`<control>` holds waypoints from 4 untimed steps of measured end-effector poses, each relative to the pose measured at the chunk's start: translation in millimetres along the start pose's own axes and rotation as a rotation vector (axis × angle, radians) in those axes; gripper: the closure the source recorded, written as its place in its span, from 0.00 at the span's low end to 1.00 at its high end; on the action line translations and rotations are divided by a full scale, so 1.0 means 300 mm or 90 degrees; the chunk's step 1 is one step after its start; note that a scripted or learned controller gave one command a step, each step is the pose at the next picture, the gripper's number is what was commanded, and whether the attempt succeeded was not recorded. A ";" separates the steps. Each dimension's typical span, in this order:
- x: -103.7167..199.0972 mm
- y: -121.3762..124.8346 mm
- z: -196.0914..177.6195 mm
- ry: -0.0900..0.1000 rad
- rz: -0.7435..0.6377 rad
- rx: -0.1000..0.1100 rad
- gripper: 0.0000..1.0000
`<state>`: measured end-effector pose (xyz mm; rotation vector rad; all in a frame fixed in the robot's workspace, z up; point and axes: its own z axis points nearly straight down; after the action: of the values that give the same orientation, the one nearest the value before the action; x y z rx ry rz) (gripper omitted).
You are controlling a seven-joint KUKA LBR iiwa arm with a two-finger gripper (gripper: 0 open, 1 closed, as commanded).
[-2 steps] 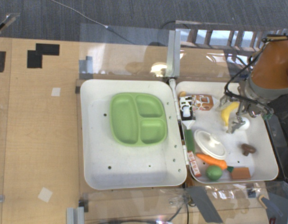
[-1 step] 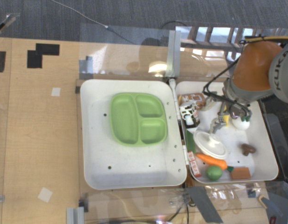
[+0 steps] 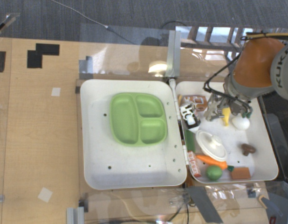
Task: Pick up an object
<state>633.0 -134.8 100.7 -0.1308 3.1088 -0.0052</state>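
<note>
Left bin (image 3: 95, 171) held a green tray (image 3: 137, 119). Right bin (image 3: 265, 146) held clutter: white lid (image 3: 211, 145), carrot (image 3: 210, 160), lime (image 3: 214, 172), egg (image 3: 240, 122). Arm (image 3: 256, 64) reached in; gripper (image 3: 219, 111) hung beside a yellow piece (image 3: 226, 117), jaw state unclear. "KU" was readable on the arm.

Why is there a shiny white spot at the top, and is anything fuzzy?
In the camera view, glare from a light bounces off the clear panel behind the bins. The green plate in the left bin looks sharp with a soft shadow; the hand over the right bin is darker and slightly blurry.
</note>
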 end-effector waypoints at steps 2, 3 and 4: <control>0.219 -0.159 0.012 0.014 -0.093 -0.003 1.00; 0.130 -0.225 -0.140 0.013 -0.317 -0.006 1.00; 0.131 -0.223 -0.137 0.014 -0.317 -0.007 0.00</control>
<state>598.1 -204.9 140.9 -0.8996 3.0033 0.0001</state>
